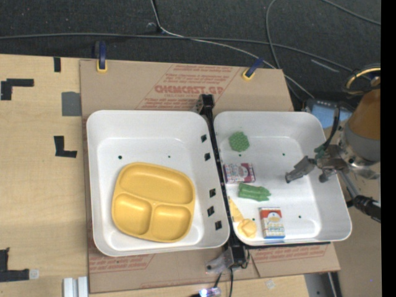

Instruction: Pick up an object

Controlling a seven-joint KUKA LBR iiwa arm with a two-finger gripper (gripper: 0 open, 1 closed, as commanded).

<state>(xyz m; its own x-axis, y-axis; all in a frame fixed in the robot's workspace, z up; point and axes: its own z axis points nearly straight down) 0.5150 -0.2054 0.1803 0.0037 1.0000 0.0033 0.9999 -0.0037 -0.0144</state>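
In the right bin (309,129) lie a green round piece (239,142), a pink and white packet (239,173), a green elongated piece (254,193), a red and white box (271,222) and small yellow pieces (242,221). My gripper (305,177) hangs over the right side of this bin, reaching in from the right. It is open, one finger (297,171) pointing left, and nothing sits between the fingers. The nearest thing, the green elongated piece, lies apart from it to the left.
The left bin (99,129) holds a yellow divided plate (153,202). A black divider (213,166) runs between the two bins. Both bins rest on a cardboard sheet (185,85). Cables (291,17) trail across the dark surface behind.
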